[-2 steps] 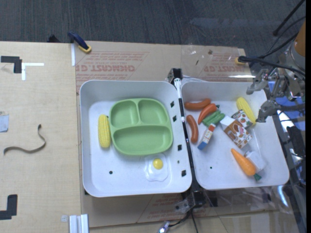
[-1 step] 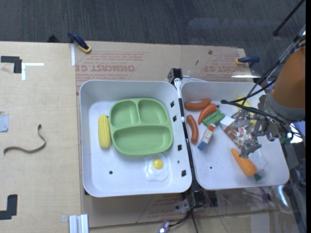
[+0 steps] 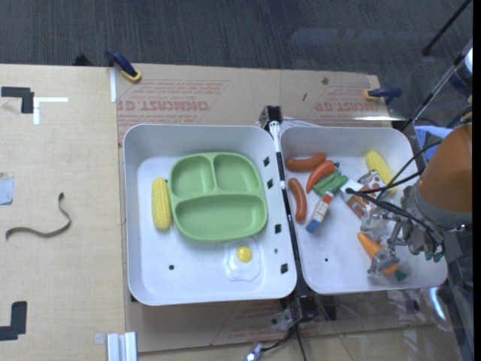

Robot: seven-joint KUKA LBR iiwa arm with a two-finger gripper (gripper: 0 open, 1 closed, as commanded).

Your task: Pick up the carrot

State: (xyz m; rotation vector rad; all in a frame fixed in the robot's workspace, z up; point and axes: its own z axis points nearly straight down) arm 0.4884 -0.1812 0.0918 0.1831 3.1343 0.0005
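Observation:
The carrot is orange with a green top and lies slantwise on the floor of the right bin, near its front right corner. Its orange tip points up-left and its green end points down-right. My gripper is directly over the carrot's middle and hides that part. The arm comes in from the right, with its orange band above the wrist.
The right bin also holds two sausages, an orange-red pepper beside a green piece, a white marker and a corn cob. In the left bin are a green divided plate, a corn cob and a fried egg.

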